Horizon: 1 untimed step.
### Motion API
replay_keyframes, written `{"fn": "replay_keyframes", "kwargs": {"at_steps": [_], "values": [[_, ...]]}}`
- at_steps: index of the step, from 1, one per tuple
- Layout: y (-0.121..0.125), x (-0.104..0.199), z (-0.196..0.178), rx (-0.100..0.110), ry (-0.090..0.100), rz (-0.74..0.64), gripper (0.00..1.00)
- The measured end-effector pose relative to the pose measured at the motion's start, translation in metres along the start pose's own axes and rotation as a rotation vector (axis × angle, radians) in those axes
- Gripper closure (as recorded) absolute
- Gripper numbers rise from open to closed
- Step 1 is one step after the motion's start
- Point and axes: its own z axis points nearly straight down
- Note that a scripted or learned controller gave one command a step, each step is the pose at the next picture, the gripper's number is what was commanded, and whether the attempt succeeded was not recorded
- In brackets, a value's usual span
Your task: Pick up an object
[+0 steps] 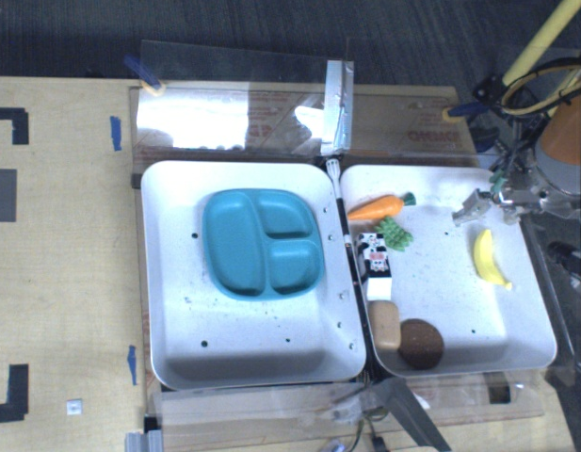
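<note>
The grey metal gripper [471,207] hangs over the right white bin [535,347], holding nothing; I cannot tell if it is open. The small yellow plastic banana [488,258] lies just below it. Next, it must go down onto the banana.

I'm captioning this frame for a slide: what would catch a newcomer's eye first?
The big blue divided plate lying alone in the middle of the left bin stands out most. In the right bin, bright toy food draws the eye: an orange carrot at the upper left corner and a yellow banana towards the right side, with the tool hovering just above the banana.
</note>
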Motion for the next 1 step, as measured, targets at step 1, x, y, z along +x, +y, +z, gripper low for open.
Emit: {"fn": "replay_keyframes", "kwargs": {"at_steps": [1], "values": [[0.0003,0.0,0.0,-0.002,0.0,0.009,0.0]]}}
